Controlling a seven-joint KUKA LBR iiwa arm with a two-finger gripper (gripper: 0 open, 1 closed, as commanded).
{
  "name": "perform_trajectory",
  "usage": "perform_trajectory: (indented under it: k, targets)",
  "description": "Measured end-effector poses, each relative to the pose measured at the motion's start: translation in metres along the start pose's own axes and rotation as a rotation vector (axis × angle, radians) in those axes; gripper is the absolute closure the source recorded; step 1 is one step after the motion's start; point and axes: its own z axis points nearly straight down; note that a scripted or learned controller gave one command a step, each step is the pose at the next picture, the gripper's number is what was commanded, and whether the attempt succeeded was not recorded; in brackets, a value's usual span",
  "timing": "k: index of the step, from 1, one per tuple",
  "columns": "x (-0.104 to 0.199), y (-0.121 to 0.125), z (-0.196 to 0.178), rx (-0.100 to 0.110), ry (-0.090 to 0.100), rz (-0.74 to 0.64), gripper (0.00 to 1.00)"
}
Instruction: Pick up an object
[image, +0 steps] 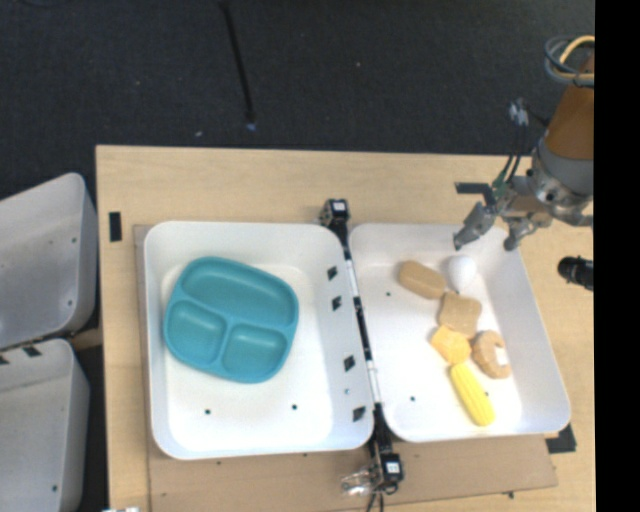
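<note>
The pincer (493, 228) hangs spread and holding nothing, just above the white ball (462, 270) in the right bin (540, 400). The ball looks light, smooth, likely to roll; grip across its middle.

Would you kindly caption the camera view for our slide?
Open tool above right bin of toy food; teal plate in left bin.

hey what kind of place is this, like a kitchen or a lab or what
Most likely a robotics lab test bench, not a kitchen. Two shallow white bins sit side by side on a wooden bench, a robot arm's gripper hangs over the right one, and the food items there look like toy props.
</note>
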Motion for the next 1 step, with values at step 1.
perform_trajectory:
  k: [1]
  targets:
    - [0.0008,0.0027,-0.0093,-0.014,-0.002,-0.002,0.0]
